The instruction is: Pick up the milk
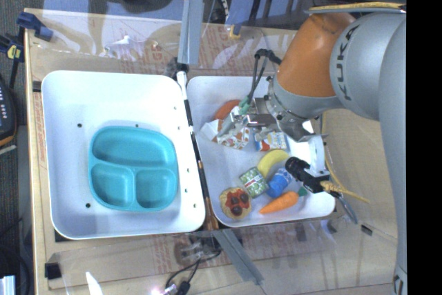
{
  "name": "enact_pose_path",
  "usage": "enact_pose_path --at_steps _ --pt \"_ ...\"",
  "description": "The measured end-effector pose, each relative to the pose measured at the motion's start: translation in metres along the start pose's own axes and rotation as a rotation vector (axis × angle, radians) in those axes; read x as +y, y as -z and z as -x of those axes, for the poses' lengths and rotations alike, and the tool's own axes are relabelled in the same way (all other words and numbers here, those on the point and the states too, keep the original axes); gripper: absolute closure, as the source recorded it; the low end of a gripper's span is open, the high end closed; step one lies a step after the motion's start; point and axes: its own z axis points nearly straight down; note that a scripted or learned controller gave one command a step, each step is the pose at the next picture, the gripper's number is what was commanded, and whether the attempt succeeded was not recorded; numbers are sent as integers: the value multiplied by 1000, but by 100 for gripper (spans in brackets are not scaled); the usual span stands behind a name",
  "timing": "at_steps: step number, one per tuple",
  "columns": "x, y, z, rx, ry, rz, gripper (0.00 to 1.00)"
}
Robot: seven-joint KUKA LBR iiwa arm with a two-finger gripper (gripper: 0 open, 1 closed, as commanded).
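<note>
Grey arm with orange band reaches into the right white bin (207, 207). Gripper (250, 118) sits low over the crumpled white patterned milk carton (233, 135), touching it; opening cannot be told. Yellow banana (271, 161), orange carrot (280, 202) lie nearby. Teal divided tray (135, 168) occupies the left bin (62, 90).

Milk carton (235, 133), white, patterned, lying tipped, right bin (207, 169)

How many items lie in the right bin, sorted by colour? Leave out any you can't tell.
Orange: 2, the carrot and an orange item at the back.
Yellow: 1, the banana.
Blue: 1, the blue item.
Green: 1, the green carton.
Total: 5
</note>
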Motion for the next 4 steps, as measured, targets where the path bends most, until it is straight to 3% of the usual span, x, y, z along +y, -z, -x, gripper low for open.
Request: enact_pose_path --at_steps 1,2,3,4 --pt "66 -95 29 -5 118 19 0" --pt "63 -106 28 -16 54 42 0" --pt "67 -92 25 -16 65 50 100" --pt "37 -103 61 -11 318 34 100"
